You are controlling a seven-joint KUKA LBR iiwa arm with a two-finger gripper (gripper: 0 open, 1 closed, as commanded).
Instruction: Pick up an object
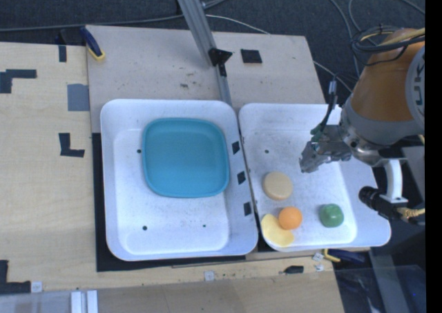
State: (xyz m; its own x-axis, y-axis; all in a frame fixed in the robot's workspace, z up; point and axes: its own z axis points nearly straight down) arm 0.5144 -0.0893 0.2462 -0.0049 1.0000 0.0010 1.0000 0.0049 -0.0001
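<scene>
Scene: two shallow white bins side by side on the counter (41, 166); the left bin (114, 166) carries a blue square plate (185, 157)
Targets: in the right bin (276, 125) lie a beige round piece (277, 185), an orange ball (290, 218) resting against a yellow piece (274, 233), and a green piece (331, 215) near the front right corner
Arm: the grey arm with its orange band (387, 90) reaches in from the right, the wrist bent down over the right bin
Jaws: the gripper (312, 158) hangs over bare bin floor, just right of and behind the beige piece; nothing is seen between the jaws, and how far open they stand cannot be told from this slant
Step in hand: likely lining up over one object before the descent
Doing it well: the beige piece is nearest and stands apart from its neighbours, so it looks the cleaner grab; centre the jaws over it, come straight down, and keep clear of the bin wall
</scene>
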